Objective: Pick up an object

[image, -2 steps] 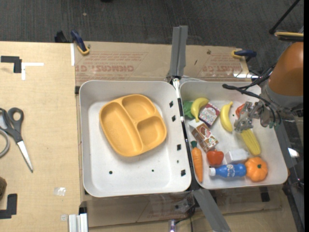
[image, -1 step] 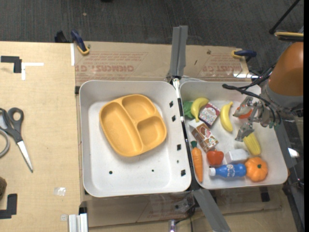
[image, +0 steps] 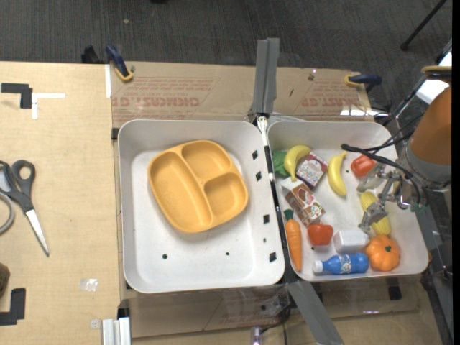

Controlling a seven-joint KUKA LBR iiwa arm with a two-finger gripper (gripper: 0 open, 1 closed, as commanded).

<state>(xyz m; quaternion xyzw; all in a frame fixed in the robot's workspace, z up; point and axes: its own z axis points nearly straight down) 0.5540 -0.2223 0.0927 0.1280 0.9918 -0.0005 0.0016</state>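
Gripper (image: 375, 208) hovered in the right bin (image: 413, 264), fingers apart, just above the pumpkin (image: 383, 254).

A robotics lab or workshop: a plywood tabletop (image: 65, 214) with cardboard (image: 215, 92) held down by blue clamps (image: 118, 63), black tape marks (image: 18, 92), scissors (image: 25, 196), loose cables (image: 402, 113) and grey carpet (image: 215, 13).

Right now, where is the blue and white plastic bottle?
The blue and white plastic bottle lies on its side at the near edge of the right white bin, between the orange carrot and the small orange pumpkin.
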